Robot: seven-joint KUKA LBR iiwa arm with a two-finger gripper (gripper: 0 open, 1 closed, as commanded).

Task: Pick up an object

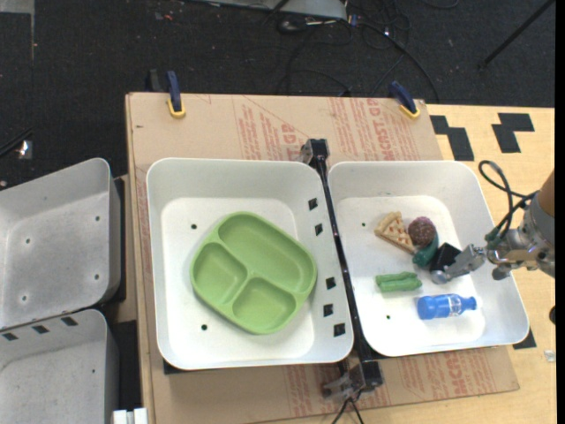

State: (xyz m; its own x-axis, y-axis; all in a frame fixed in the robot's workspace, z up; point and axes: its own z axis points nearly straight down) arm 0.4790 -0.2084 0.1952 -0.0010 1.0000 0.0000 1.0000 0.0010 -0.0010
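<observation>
Nearest me in the right bin [380, 329] a small blue bottle [446, 306] lies on its side, well clear of anything that might grip it. Just beyond it, towards the divider, is a green pod-shaped toy [397, 281], also flat on the bin floor. Level with that, the left bin [177, 237] carries a green divided plate [254, 272], and I see nothing else in there. The end effector [441, 273] reaches in low over the right bin from the right, its tip between the bottle and a dark teal piece [426, 256]. It looks to be touching or just beside the teal piece, though at this slant I can't be sure of contact. I cannot tell whether the end effector is spread or pressed together, and I see nothing plainly caught in it. Further back sit a dark red knobbly ball [422, 230] and, touching or just beside it, a tan waffle-like wedge [392, 230]. At the far edge of the table [229, 126] two clamps [176, 104] hold the board down. My read on progress: the approach is made and the arm is down among the objects, with the teal piece the likeliest target. Every object I can make out appears to rest on a bin floor, so I judge that the grasp and the lift are both left to do.
</observation>
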